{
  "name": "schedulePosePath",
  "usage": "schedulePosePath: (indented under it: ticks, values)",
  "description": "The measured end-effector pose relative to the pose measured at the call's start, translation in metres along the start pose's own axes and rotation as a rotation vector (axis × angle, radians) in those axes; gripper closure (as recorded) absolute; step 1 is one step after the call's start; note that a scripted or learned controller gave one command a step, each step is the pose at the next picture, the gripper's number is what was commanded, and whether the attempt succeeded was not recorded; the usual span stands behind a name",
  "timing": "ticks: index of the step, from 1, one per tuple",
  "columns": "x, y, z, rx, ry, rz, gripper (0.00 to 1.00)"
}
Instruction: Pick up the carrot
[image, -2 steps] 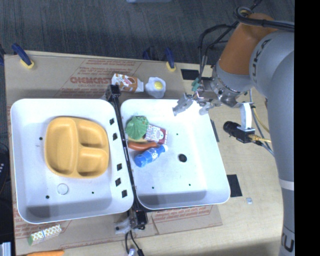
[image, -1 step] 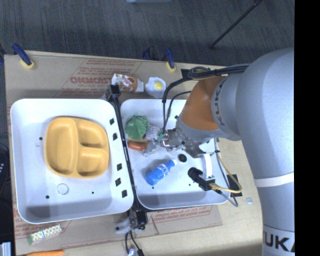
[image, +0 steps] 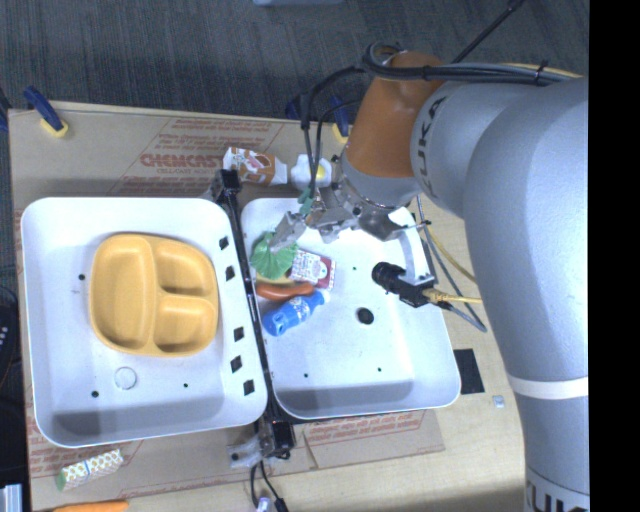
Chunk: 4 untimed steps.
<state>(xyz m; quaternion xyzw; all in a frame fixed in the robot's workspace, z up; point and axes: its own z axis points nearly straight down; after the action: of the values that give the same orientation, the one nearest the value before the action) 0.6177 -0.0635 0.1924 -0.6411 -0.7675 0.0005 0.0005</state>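
Taking the black divider (image: 245, 290) between the two bins as the landmark: well to its left, in the left bin (image: 60, 400), lies a yellow sectioned tray (image: 155, 293), flat and alone, with bare white floor around it. It plays no part in the pick and blocks nothing.

Just right of the divider, in the right bin (image: 400, 385), a small cluster lies packed against the near wall. A green leafy item (image: 268, 258) sits uppermost, a red-and-white packet (image: 312, 268) touches it on the right, and below them lies the carrot (image: 284, 290), an orange strip running crosswise, its left end nearly against the divider. A blue bottle (image: 293, 312) lies tilted just below, touching or almost touching the carrot. Wedged between packet and bottle, the carrot likely offers only a narrow top face to grip.

Further right and higher, the gripper (image: 292, 228) hangs over the green item, above the carrot rather than on it. Its metal fingers (image: 287, 232) look slightly parted with nothing between them, though the angle makes this uncertain.

Open room lies right of the cluster: the bin floor there is bare except for a dark round mark (image: 365, 317). A black fitting (image: 400, 283) on the arm overhangs that space. In my judgement, approaching from the right avoids the divider edge.
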Motion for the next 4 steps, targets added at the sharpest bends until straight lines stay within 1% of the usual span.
schedulePosePath:
  ticks: [1,2,3,4]
  values:
    - [-0.035,-0.048,0.080,0.004,0.001,-0.100,0.00]
    - [0.019,0.038,-0.001,-0.002,-0.001,-0.192,0.00]
    - [0.019,0.037,-0.010,0.002,0.000,-0.196,1.00]
    - [-0.025,0.035,-0.045,-0.001,-0.003,-0.539,1.00]
